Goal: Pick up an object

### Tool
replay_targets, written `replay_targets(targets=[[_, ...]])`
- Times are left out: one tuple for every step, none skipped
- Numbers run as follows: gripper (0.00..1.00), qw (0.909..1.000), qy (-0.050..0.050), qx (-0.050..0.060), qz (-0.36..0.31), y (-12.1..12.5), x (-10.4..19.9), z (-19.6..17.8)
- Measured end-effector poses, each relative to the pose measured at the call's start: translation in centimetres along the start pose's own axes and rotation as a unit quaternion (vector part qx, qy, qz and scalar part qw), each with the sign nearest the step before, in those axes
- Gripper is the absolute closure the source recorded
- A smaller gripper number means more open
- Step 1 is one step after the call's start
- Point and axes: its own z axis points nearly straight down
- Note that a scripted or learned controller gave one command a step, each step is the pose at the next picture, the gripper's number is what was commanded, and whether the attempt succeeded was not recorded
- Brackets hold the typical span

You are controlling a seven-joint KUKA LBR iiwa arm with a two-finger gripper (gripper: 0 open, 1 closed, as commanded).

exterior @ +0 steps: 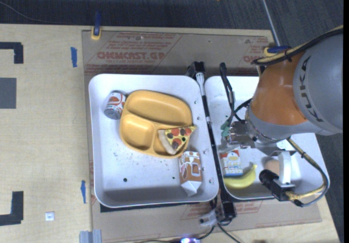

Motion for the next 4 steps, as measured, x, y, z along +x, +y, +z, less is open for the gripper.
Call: replay_targets(targets=[[0.0, 1.0, -0.001, 0.0, 0.0, -0.01, -0.08, 0.01], [0.0, 1.0, -0.001, 0.0, 0.0, -0.02, -0.08, 0.01], [0.0, 1.0, -0.001, 0.0, 0.0, -0.02, -0.08, 0.01], [0.0, 1.0, -0.001, 0.0, 0.0, -0.02, -0.08, 0.01]])
